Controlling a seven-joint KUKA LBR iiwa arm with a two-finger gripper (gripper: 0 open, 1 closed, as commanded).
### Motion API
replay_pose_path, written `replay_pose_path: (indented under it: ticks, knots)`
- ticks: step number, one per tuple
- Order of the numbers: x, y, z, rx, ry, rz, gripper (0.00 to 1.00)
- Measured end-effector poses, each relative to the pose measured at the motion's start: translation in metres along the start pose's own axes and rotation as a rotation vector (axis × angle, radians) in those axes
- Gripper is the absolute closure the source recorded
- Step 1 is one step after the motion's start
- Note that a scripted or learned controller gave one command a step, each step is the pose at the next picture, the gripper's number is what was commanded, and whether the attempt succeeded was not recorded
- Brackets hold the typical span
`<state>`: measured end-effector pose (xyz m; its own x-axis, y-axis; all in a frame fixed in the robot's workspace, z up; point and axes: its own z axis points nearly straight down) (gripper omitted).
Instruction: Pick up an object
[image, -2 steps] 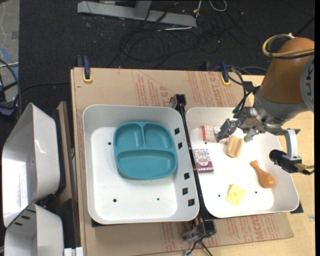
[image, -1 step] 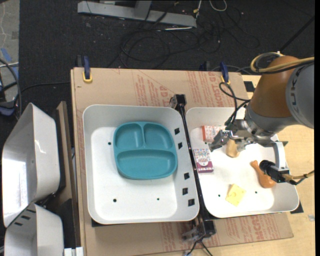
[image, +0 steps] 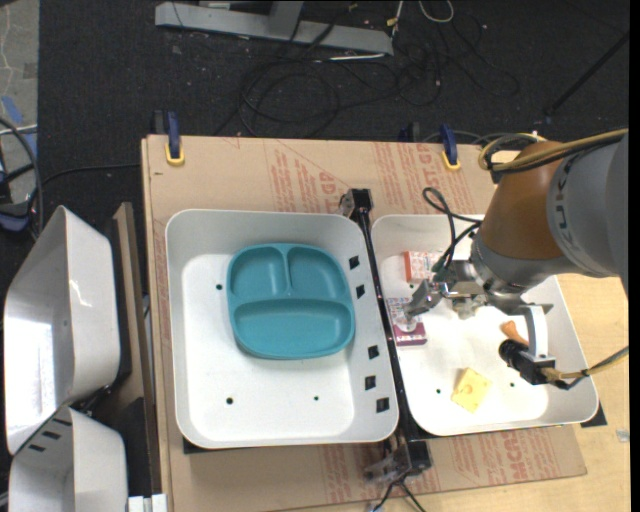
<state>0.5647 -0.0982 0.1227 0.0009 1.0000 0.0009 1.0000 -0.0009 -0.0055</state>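
Observation:
My gripper (image: 420, 302) reaches from the right into the left part of the right bin (image: 575, 400). It hangs just above a small maroon and white packet (image: 410, 334) lying by the bin's left wall. A red and white packet (image: 417, 264) lies just behind the gripper. A yellow wedge (image: 470, 389) rests near the bin's front, and a small orange piece (image: 511, 328) lies to the gripper's right. I see nothing held in the gripper.
The left bin (image: 195, 400) holds a teal divided plate (image: 290, 302) in its rear half. A row of black clips (image: 372, 352) runs along the wall between the two bins. Extra white bins (image: 50, 320) stand off the bench at the left.

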Motion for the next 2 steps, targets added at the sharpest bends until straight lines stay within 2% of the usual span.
replay_pose_path:
  ticks: [1, 2]
  knots:
    - [0.001, 0.002, 0.028, -0.008, 0.002, 0.001, 0.0]
    - [0.002, 0.004, 0.015, -0.015, 0.002, 0.0, 1.0]
